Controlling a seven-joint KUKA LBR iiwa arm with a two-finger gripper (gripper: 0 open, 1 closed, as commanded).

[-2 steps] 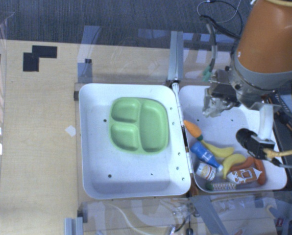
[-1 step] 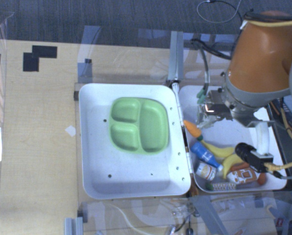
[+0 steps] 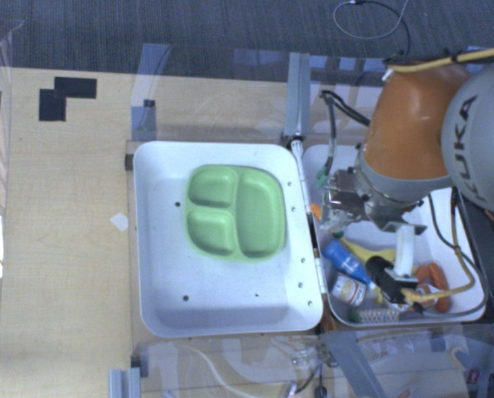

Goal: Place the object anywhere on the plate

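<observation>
Camera view: arm (image 3: pixel 413 131) reaches in over the right bin (image 3: pixel 315 162), wrist over its far-left part. The wrist body hides the jaws, so I can't tell if they're open or closed. Nothing seen gripped.

Plate (image 3: pixel 234 210): green, three compartments, bare, flat in the left bin (image 3: pixel 160 247), mid to far part. Both bins sit side by side on the table (image 3: pixel 65 222).

The object isn't specified. Candidates are all in the right bin, piled toward its near edge:
- blue bottle (image 3: pixel 344 258), by the left wall
- yellow piece (image 3: pixel 365 249), just beside it on the right, partly covered
- small jar (image 3: pixel 346 289), near-left corner, touching or almost touching the bottle
- orange piece (image 3: pixel 433 274), toward the near-right corner, well apart from the wrist

My guess is the bottle, since it's the closest. It lies from the jaws toward the bin's near edge, just beyond the wrist, and I see no contact. Its long axis runs diagonally, from far-left to near-right.

Key relation: the pick is a short shift toward the near edge and then down. The plate is on the opposite side, across the shared bin walls. The neighbours are tight, so there's a risk of clipping the jar or the yellow piece.

Task not started, by the look of it.
</observation>
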